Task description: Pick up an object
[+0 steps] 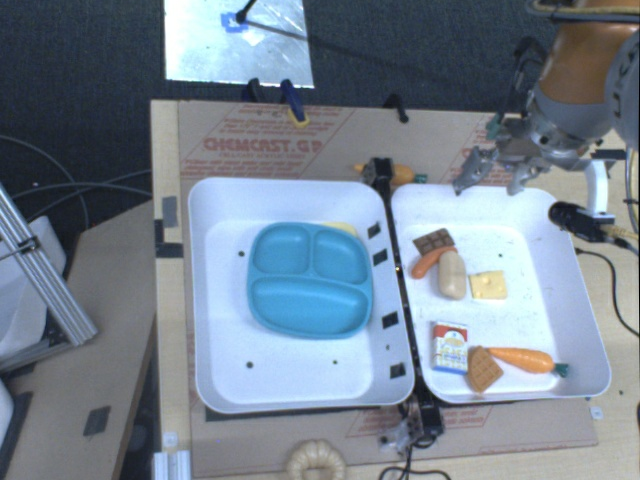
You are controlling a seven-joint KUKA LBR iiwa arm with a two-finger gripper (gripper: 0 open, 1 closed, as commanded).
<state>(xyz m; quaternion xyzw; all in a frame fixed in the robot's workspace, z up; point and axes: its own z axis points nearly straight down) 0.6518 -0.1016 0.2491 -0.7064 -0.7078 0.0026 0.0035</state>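
Observation:
My gripper hangs above the back edge of the right bin, fingers spread open with nothing between them. Below it in that bin lie a brown chocolate bar, a small orange carrot, a beige potato-like piece and a yellow cheese slice. Nearer the front are a red and white carton, a brown waffle and a long carrot. All of them lie apart from the gripper.
The left bin holds a blue divided tray with a yellow thing peeking out behind it. A beige ring lies on the bench in front of the bins. A foil sheet lies at the back.

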